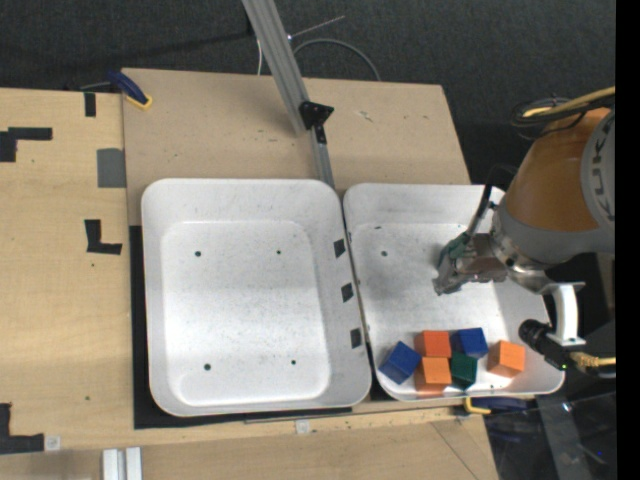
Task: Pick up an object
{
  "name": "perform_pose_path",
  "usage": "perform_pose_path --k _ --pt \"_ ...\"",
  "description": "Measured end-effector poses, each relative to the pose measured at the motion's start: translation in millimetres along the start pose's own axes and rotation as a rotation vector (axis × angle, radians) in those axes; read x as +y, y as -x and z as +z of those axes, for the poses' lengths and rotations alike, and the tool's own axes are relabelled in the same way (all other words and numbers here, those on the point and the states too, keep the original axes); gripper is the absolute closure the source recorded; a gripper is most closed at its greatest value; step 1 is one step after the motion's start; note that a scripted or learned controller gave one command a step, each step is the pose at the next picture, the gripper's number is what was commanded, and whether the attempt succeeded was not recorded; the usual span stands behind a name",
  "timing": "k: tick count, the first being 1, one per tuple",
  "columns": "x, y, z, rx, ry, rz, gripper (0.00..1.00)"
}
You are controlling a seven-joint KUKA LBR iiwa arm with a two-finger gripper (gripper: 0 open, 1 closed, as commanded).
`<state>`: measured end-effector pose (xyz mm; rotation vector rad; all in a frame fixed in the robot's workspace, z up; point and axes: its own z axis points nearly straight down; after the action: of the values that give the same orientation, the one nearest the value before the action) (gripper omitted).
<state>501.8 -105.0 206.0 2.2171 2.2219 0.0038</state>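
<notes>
A grey-and-orange KUKA arm (570, 193) reaches in from the right of the frame, part of a dark letter showing on its orange band at the far right edge. Its gripper (452, 268) hangs over the middle of the right bin (400, 218); how far the jaws are open cannot be told, and nothing is seen in them. The blocks lie clustered along the bin's lower edge: a blue block (400, 361) at left, two orange blocks (435, 344) (435, 371) stacked in view, a second blue block (470, 342), a green block (463, 368) and a lone orange block (508, 357) at right. The left bin (240, 298) sits beside it. A slanted metal rail (285, 53) crosses the upper centre, and black tape marks (30, 140) dot the bench at left.
</notes>
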Motion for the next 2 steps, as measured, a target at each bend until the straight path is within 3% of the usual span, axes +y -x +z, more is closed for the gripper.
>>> perform_pose_path --k 1,2 --pt "1 0 -41 -0.001 0.0 0.001 1.0" --pt "25 -58 -43 0.002 -0.004 -0.005 1.0"
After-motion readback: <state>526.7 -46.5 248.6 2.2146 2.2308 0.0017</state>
